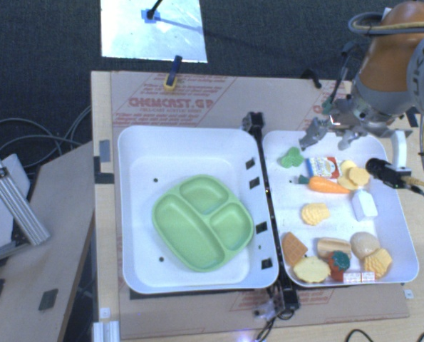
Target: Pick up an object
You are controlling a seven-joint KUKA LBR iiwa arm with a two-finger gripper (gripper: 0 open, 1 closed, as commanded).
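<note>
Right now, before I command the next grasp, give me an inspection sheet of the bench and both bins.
Surface: cardboard-covered bench bearing two shallow white bins side by side.
Job's things: right white bin holds toy foods, among them an orange plastic carrot, a green leafy piece and a yellow ridged piece.
Clutter: green three-compartment plastic tray lies in the left white bin.
Grippers: two-finger gripper spread open above the right bin's far edge, nothing between the jaws.
Cables: grey cables on the floor, left.
Surroundings: shiny square sheet beyond the bench.
</note>
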